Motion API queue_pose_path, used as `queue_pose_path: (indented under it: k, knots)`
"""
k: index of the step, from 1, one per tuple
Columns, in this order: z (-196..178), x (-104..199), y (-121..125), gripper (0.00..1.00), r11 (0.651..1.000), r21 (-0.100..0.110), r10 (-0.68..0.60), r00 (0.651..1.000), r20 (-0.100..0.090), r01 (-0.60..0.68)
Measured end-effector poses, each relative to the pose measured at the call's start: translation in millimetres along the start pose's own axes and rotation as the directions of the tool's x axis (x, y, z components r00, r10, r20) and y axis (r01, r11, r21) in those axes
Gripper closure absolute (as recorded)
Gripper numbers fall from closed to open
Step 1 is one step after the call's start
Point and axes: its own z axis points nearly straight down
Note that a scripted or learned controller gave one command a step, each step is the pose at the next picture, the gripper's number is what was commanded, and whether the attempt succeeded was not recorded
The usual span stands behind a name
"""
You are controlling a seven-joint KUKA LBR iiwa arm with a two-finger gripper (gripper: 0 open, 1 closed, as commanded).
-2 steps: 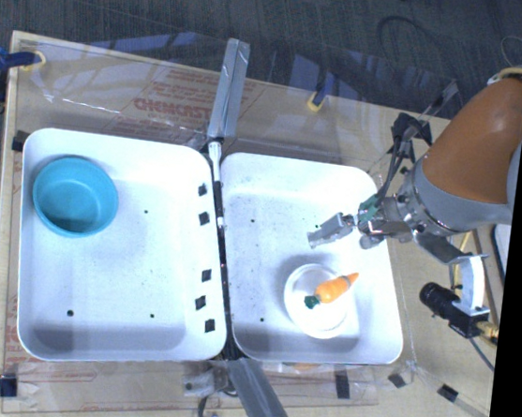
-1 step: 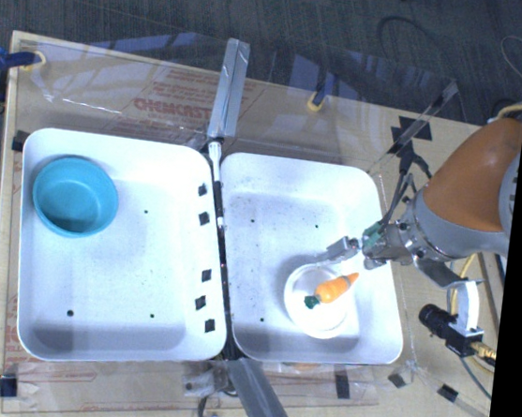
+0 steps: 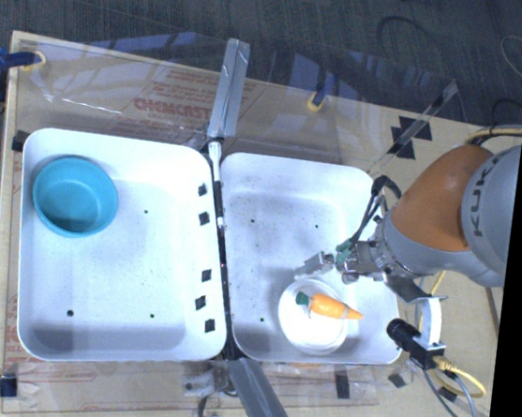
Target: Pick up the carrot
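Grey arm w/ orange band reaching in from right, gripper [image 3: 337, 264] low, fingers apart

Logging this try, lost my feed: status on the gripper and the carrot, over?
Gripper open, just above the carrot, not holding it. Carrot lying on the white plate, right bin. Nothing in the way. Blue bowl far off in left bin.
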Motion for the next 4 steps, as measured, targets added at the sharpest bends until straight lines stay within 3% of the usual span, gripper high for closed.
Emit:
queue_pose_path:
  k: [1, 2, 3, 4]
  knots:
    - [68, 1, -22, 0.0, 1.0, -0.007, -0.019, 1.0, 0.002, 0.019]
    - [45, 0, -23, 0.0, 0.94, -0.007, 0.341, 0.94, 0.0, -0.341]
    - [65, 10, -20, 0.0, 0.972, -0.012, 0.235, 0.972, 0.0, -0.235]
    - [55, 10, -19, 1.0, 0.973, -0.013, 0.23, 0.973, 0.0, -0.23]
